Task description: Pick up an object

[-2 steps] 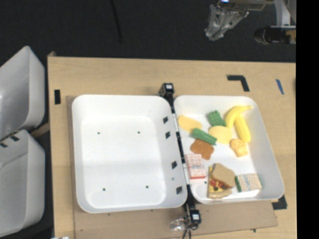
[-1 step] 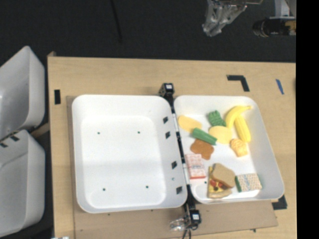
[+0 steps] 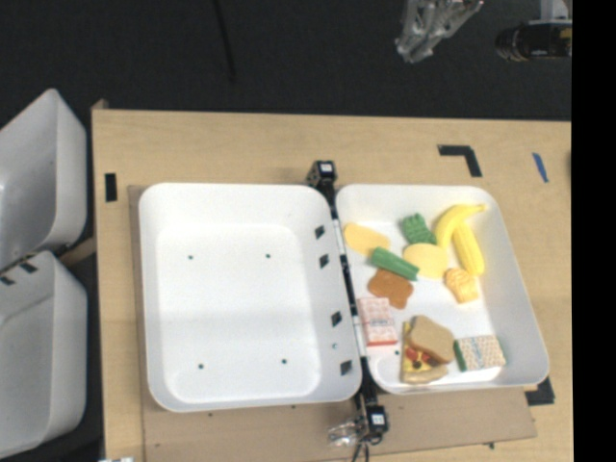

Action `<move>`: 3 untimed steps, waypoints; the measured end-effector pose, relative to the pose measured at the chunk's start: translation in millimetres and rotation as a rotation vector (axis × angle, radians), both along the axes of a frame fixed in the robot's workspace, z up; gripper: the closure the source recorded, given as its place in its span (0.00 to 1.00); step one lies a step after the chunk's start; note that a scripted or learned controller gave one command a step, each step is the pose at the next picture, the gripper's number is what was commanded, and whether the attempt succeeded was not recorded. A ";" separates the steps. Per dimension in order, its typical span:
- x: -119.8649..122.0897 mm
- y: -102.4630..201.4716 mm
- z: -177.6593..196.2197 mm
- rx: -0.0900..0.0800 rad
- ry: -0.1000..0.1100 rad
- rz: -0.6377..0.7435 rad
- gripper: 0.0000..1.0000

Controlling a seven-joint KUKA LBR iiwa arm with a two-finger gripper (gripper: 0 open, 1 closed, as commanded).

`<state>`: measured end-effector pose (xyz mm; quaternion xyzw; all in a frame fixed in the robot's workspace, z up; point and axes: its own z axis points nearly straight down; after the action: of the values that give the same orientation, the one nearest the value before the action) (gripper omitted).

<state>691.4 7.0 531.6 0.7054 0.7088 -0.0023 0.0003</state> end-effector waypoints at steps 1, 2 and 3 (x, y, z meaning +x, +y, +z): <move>-0.1 1.5 15.7 0.000 0.000 0.001 1.00; -0.1 -0.7 14.9 0.000 0.002 0.001 1.00; -0.1 -4.5 14.7 0.000 0.003 0.000 1.00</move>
<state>691.3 2.4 546.3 0.7055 0.7087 -0.0033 -0.0008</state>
